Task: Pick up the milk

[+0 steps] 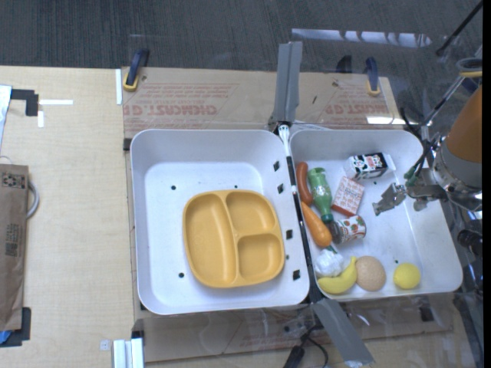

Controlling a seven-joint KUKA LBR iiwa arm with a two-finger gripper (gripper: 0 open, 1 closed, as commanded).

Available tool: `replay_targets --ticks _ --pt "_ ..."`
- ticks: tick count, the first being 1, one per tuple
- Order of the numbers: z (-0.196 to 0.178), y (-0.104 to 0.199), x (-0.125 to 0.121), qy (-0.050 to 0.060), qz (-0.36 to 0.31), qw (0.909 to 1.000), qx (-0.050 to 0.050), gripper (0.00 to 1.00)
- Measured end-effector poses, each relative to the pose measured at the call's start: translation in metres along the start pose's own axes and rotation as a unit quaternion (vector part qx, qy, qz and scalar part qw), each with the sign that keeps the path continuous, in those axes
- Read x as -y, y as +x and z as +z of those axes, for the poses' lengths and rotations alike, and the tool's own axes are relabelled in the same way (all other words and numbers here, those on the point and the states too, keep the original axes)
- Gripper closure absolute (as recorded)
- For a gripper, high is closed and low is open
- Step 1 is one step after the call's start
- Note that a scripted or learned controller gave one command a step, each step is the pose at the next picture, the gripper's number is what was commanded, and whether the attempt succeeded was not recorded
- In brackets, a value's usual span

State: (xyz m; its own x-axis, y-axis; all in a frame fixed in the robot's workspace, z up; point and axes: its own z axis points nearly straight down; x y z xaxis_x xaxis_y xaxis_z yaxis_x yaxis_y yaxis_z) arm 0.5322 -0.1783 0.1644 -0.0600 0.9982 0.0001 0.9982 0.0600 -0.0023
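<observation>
White-and-black, the small cow-patterned milk carton [369,164] is lying at the back of the right white bin [434,282], while the claw [389,199], seemingly spread open and empty, is hovering nearby, risking snagging the neighbouring red-and-white packet [348,196] instead.

Two shallow white plastic bins [153,228] have smooth, semi-glossy walls. The yellow three-compartment plastic plate [232,238], well left of the metal two-finger gripper [389,198], is smooth and matt. The small black-and-white printed-card milk carton [367,165], just up-left of the gripper, looks faintly glossy. The light wood-grain benchtop [69,167] is matt.
</observation>
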Motion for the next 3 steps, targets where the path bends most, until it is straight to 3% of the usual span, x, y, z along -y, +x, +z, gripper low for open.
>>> replay_targets --ticks 1,2,3 --pt "-0.017 0.001 0.052 0.0 0.099 0.9951 0.0 0.0" --pt "-0.063 0.006 -0.015 -0.001 0.041 0.9992 0.0 0.0" --pt "-0.057 0.001 -0.127 -0.001 -0.051 0.9987 0.001 0.0"
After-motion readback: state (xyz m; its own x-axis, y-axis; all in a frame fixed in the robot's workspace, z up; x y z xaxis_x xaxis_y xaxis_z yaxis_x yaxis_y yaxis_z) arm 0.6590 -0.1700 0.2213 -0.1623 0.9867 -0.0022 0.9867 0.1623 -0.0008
